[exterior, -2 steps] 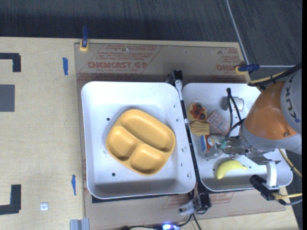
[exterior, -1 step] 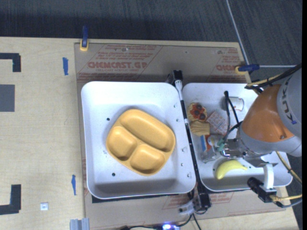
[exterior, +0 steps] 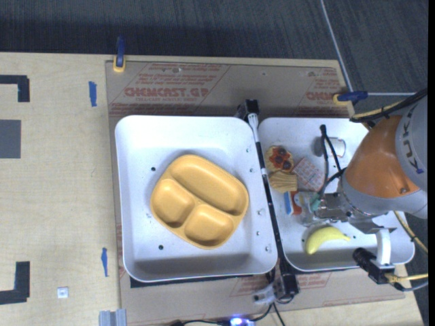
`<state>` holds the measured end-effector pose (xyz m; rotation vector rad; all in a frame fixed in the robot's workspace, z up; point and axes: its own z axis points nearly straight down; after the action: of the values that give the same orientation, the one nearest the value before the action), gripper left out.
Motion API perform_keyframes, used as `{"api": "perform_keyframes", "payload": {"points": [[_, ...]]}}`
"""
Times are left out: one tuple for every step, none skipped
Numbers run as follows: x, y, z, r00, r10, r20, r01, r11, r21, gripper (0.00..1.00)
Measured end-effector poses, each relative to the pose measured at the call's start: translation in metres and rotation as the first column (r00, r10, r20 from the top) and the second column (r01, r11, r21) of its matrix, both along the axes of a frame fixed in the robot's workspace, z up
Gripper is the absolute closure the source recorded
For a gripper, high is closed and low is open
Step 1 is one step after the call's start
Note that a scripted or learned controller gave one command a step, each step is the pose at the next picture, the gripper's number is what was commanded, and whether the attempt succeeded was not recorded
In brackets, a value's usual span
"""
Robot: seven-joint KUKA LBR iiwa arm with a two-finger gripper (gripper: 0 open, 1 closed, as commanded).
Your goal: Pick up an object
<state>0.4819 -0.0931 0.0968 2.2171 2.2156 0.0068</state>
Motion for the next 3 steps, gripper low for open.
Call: {"api": "perform_keyframes", "payload": {"points": [[0.0,0.0,0.0,1.0,0.0,0.0,0.0,1.0,0.0,0.0],[-0.002,0.001,-0.011,1.0,0.001,-0.007,-0.001,1.0,0.003,0.0],[0.0,0.001,0.0,1.0,0.001,0.001,-0.001,1.0,0.0,1.0]]}}
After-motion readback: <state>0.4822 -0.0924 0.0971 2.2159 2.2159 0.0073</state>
